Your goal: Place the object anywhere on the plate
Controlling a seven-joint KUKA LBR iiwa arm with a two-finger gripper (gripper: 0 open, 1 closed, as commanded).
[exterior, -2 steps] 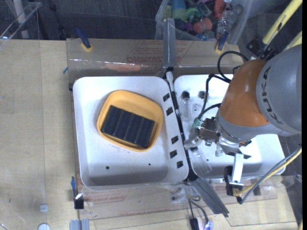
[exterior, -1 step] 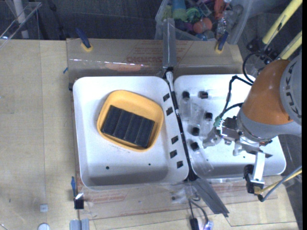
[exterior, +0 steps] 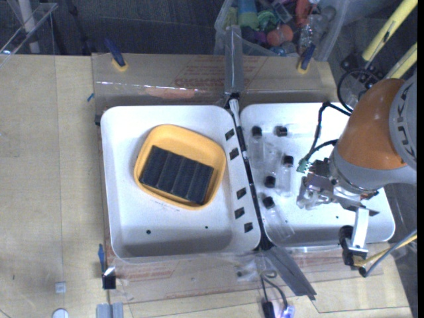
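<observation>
- Plate: yellow, squarish with rounded corners, sits in the left bin, a bit above that bin's middle and turned at a slight angle.
- Slab: black, ridged, rectangular. It lies flat on the plate, covering most of the plate floor, with its long side running down to the right. All of it is inside the plate rim.
- Gripper: over the right bin, near its middle right, well apart from plate and slab. Nothing is seen in it. Can't tell if the claw is wide or narrow; it's a blur of metal against white.
- Arm: comes in from the right. The orange band is above the bin's right edge and the grey wrist is below it.
- Right bin floor: 5 small black bits scattered left of the gripper, with faint clear material around them. Can't tell what they are.
- Divider between the 2 bins: a dark strip with several black marks down it.
- Behind the bins: a clear tub of coloured toys, and 2 blue clamps on the back board.
- Bench: pale wood.
</observation>
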